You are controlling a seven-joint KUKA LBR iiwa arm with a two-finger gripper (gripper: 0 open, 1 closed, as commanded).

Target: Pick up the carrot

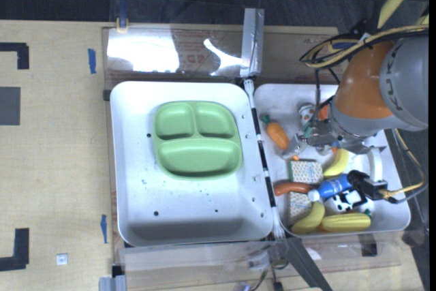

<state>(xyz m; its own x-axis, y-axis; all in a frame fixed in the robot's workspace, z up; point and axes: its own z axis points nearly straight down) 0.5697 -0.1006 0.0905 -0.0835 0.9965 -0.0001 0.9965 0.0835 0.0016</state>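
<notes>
The carrot (277,135) lies in the right bin (402,211), toward its ten o'clock corner, close to the divider between the bins. The pincer (315,135) hangs just at the carrot's three o'clock, apart from it; whether its tips are apart or together cannot be told. At the carrot's five o'clock lie a sausage (294,186), a blue bottle (332,187), a banana (310,218) and a corn cob (347,221). The left bin (129,167) holds a green tray (197,138) at its centre. Both bins rest on the counter (48,167).
</notes>
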